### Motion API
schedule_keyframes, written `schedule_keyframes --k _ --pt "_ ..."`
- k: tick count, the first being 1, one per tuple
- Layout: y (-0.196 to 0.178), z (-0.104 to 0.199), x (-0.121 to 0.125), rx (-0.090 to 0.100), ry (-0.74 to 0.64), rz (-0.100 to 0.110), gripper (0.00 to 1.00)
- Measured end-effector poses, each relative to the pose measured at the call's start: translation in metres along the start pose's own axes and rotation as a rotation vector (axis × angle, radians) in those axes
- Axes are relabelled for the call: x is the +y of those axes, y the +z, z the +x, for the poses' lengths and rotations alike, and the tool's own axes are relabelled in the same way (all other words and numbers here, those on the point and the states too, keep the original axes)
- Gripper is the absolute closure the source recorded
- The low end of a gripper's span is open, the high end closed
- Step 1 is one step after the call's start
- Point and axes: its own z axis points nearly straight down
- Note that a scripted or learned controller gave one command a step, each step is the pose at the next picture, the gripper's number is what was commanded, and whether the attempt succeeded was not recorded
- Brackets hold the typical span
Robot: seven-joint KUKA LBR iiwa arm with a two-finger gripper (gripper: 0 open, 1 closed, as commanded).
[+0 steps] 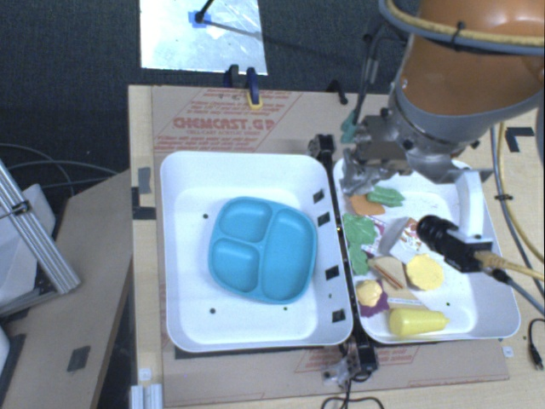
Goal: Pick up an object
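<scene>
Gripper (368,177) low at right bin (502,313) far-left corner, above orange piece (366,204) and green leaf (387,196); grip state unclear from here. Toys crowded there: risk of snagging two, or clipping bin wall

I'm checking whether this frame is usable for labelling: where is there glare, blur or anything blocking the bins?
Camera view: strong glare on the silver sheet at the top; the arm looms large and soft-focused, covering the right bin's upper part; the blue tray and yellow toy are evenly lit and sharp.
</scene>
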Motion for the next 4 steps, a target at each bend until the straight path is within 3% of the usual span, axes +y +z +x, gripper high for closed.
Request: schedule_keyframes --k 1,2,3,4 --pt "0.196 -0.004 0.032 -0.004 0.031 0.025 1.00" --pt "0.074 -0.009 -0.004 0.003 0.027 -0.001 1.00" --pt "-0.028 -0.006 0.004 0.002 0.026 -0.005 1.00" --pt "0.254 -0.039 0.030 -0.004 0.032 0.025 1.00"
